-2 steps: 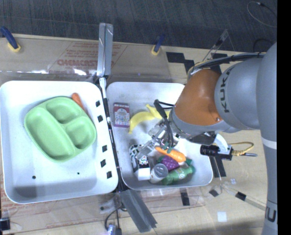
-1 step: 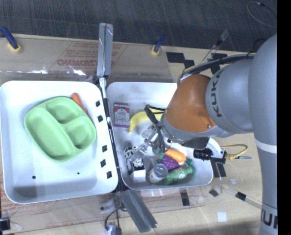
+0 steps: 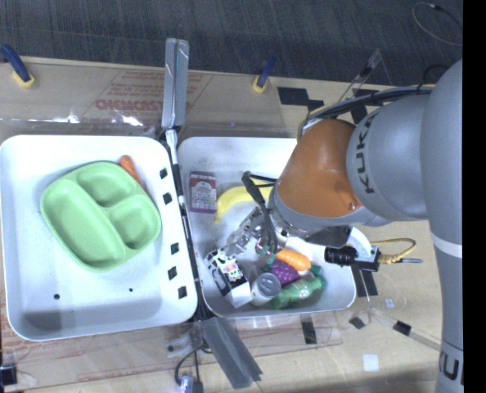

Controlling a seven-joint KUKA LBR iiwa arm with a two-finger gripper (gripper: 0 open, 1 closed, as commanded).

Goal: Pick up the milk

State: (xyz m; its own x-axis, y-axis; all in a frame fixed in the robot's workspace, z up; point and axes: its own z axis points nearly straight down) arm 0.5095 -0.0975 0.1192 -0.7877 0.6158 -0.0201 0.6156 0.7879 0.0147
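The milk (image 3: 226, 270) is a small white carton with black cow spots. It lies tilted in the front left part of the right bin (image 3: 227, 150). My gripper (image 3: 251, 236) hangs below the orange wrist band, just above and to the right of the carton, over the middle of the bin. From this angle the carton looks apart from the gripper's metal tip. The wrist hides the bin's right half.
Around the milk lie a grey can (image 3: 266, 286), purple grapes (image 3: 285, 273), an orange piece (image 3: 293, 259) and a green item (image 3: 302, 294). A banana (image 3: 233, 200) and a small red box (image 3: 202, 191) sit farther back. The left bin holds a green divided plate (image 3: 101, 214) and a carrot (image 3: 129, 168).
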